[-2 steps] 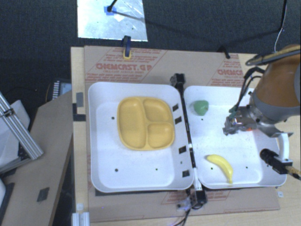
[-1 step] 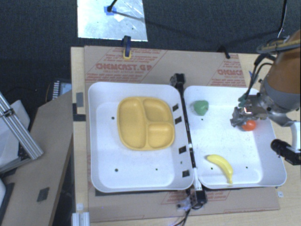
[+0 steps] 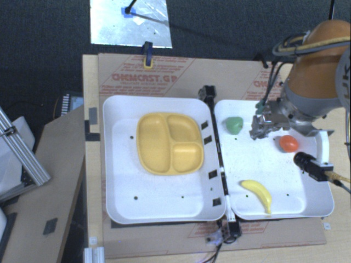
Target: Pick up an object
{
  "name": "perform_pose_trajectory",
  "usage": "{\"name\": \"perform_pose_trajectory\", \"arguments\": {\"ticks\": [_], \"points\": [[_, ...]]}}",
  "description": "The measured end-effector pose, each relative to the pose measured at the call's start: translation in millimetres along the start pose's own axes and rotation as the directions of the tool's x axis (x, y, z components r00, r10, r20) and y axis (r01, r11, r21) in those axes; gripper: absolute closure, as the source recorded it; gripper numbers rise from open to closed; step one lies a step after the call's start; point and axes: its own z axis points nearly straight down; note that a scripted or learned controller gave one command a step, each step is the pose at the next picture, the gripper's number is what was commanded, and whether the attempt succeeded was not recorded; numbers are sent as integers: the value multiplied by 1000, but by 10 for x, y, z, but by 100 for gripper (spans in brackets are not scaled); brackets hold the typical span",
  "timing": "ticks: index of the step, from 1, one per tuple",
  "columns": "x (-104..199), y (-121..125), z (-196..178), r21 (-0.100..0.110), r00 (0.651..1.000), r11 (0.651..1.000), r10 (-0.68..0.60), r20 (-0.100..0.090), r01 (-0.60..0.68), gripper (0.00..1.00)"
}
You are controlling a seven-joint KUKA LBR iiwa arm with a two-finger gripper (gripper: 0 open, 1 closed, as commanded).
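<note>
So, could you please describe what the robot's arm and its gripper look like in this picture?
The arm is rounded and bulky, with grey casing and a broad orange band above the wrist. Thin dark cables loop over its top and run down beside it. The gripper is a small, dull grey metal assembly at the arm's end, over the right bin.

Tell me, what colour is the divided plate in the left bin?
Yellow; the divided plate shows clearly in the camera view.

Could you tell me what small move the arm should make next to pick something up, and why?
Probably a short shift toward the green object: the gripper hangs in the right bin just beside it, holding nothing visible, while the banana lies farther off.
</note>
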Motion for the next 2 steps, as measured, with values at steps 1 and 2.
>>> {"name": "perform_pose_trajectory", "arguments": {"ticks": [1, 2], "points": [[573, 145, 77, 1, 1000, 1000, -1, 0, 1, 100], [977, 359, 260, 2, 1000, 1000, 1, 1, -1, 100]]}}
